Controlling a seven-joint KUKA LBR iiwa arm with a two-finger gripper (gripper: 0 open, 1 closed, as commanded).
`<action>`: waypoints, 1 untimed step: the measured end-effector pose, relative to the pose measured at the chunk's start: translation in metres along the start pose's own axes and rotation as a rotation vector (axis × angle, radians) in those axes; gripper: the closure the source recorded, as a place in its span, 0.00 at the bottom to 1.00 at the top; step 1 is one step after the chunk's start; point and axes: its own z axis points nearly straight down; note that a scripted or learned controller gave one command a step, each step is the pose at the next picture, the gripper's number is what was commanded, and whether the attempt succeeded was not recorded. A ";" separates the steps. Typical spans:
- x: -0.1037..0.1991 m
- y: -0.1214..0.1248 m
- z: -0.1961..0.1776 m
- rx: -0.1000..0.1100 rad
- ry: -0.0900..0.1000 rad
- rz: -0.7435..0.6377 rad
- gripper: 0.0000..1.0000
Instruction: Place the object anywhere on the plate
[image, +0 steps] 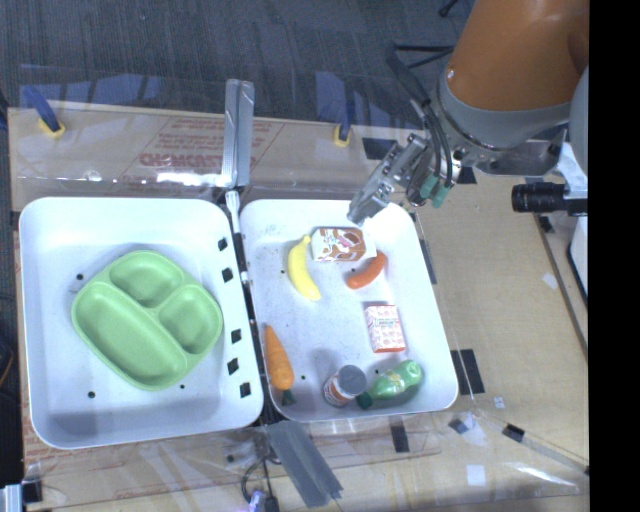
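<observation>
A green plate (145, 318) with three compartments lies in the left bin (60, 230). The right bin (425, 330) holds a yellow banana (302, 270), a small carton with a brown and white print (337, 244), an orange-red sausage (366, 270), a pink and white box (384, 328), a carrot (278, 358), a can (346, 386) and a green bottle (392, 384). My gripper (366, 207) hangs over the back edge of the right bin, just above and right of the carton, with nothing between its fingers that I can see.
A metal divider bar (238, 140) stands at the back between the two bins. The arm's orange band and grey wrist (500, 90) fill the upper right. Bare bench (500, 300) lies to the right of the right bin.
</observation>
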 end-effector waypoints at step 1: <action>0.085 0.038 0.085 0.002 0.004 -0.123 1.00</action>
